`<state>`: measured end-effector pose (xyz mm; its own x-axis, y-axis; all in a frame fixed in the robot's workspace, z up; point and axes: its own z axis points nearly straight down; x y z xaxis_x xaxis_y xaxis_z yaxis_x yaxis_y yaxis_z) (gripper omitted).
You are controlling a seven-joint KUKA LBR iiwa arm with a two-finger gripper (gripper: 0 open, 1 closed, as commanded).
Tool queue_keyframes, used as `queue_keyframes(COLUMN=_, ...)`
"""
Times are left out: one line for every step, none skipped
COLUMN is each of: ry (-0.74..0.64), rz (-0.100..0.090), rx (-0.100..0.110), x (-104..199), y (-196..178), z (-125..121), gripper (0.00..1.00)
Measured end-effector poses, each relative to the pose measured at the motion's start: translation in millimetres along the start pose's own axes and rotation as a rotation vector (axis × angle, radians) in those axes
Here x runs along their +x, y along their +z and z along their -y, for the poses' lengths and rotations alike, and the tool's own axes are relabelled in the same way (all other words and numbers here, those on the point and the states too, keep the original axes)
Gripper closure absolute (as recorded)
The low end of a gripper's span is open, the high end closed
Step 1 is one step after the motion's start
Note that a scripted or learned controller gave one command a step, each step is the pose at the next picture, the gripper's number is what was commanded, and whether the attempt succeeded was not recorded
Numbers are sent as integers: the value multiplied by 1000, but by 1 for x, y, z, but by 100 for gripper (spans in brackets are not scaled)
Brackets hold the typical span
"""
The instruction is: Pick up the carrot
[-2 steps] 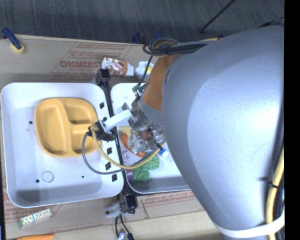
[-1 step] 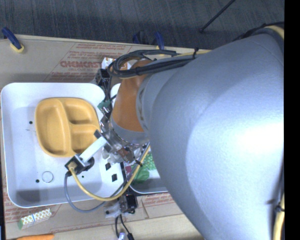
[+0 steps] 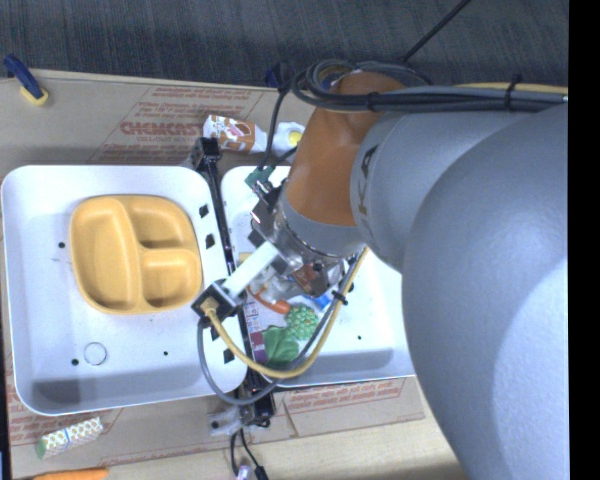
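At frame centre, two-finger gripper [image 3: 302, 286] low over small orange carrot [image 3: 271, 303] in right white bin [image 3: 380, 353], finger spread impossible to tell.

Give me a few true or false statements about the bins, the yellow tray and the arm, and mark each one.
1. The yellow tray lies in the left bin. True.
2. The tray has one undivided compartment. False: ridges divide it into several.
3. The arm is over the right bin. True.
4. The arm is over the left bin. False: it hangs over the right one.
5. A green item lies in the right bin, below the wrist. True.
6. The bins stand on a bare steel bench. False: printed cardboard lies under them.
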<state>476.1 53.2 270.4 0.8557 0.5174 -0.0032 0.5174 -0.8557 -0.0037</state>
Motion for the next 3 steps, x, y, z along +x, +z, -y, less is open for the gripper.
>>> queue_keyframes(ry=20, rz=-1, rx=0, x=-8, y=-43, z=-59, gripper=100)
queue_keyframes(ry=200, rz=0, rx=2, x=-56, y=17, z=-92, gripper=100)
queue_keyframes(ry=200, rz=0, rx=2, x=-56, y=17, z=-92, gripper=0)
